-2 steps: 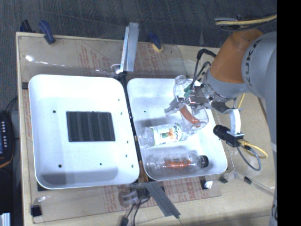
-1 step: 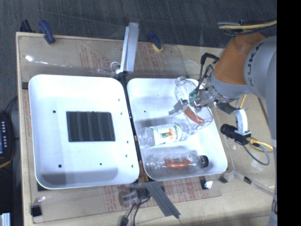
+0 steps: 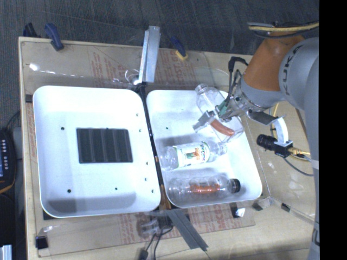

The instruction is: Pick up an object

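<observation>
We hover our gripper (image 3: 209, 118) over the right bin (image 3: 250, 169); grip unclear; labelled bottle (image 3: 192, 154) looks light, slippery; grasp mid-body.

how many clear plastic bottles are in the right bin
3. One with a green label lies mid-bin, one with a black cap lies along the near wall, and one sits at the far end under the claw, partly hidden.

Three bottles (image 3: 191, 155) lie in the right bin (image 3: 162, 107); a grate (image 3: 104, 145) in the left bin (image 3: 54, 107).
</observation>
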Robot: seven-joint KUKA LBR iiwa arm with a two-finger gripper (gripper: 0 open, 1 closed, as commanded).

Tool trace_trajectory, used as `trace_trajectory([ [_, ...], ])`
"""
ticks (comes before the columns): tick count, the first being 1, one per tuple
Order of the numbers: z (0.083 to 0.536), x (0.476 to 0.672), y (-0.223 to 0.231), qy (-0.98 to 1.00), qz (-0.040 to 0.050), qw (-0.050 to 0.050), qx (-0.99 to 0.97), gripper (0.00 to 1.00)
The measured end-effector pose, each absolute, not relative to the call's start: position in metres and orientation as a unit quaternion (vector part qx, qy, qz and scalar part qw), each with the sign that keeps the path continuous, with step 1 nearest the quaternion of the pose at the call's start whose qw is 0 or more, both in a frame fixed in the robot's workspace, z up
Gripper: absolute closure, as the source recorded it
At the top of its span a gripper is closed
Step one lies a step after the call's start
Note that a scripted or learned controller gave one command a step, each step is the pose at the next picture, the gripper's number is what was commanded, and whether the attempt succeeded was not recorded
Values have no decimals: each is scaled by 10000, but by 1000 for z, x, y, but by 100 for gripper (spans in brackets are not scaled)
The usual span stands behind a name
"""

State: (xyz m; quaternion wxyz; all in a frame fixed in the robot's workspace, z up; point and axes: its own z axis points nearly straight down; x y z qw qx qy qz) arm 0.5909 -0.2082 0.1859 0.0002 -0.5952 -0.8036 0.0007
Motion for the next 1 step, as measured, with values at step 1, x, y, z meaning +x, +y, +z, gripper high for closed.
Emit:
trace_trajectory([
  [1, 188, 621, -208, -8428, 5, -2, -5382, 0],
])
